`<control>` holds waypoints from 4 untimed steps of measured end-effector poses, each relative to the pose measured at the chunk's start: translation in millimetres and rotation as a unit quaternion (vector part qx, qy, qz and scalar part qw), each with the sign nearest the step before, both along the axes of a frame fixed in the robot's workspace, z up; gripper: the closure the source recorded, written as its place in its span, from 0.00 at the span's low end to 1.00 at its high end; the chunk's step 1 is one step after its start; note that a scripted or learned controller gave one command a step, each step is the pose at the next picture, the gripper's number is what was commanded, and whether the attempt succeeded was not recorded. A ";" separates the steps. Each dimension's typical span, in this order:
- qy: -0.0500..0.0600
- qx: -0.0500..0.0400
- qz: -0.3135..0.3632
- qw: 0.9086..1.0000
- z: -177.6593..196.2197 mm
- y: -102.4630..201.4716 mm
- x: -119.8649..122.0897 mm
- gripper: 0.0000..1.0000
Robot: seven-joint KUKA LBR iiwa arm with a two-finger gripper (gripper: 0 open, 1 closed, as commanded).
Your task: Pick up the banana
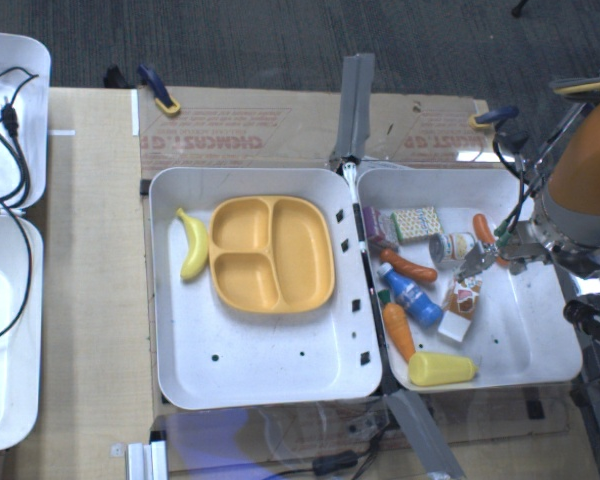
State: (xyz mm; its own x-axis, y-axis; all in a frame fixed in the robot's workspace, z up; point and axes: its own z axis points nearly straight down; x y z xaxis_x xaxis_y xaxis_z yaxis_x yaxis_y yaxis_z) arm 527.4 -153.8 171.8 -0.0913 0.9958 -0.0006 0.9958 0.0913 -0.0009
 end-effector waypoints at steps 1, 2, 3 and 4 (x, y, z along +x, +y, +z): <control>-0.011 0.001 0.051 0.999 -64.8 -7.0 -25.7 0.00; 0.000 0.001 0.111 0.994 -69.2 55.8 -50.2 0.00; 0.000 0.000 0.072 0.997 19.1 64.0 -47.7 0.00; -0.001 0.000 0.204 0.979 62.7 14.4 -49.2 0.00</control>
State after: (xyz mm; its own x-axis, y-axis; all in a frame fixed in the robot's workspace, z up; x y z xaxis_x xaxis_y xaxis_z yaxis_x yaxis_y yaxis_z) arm 478.2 -139.4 234.5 -0.4816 0.8764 -0.0017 0.8764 0.4816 0.0000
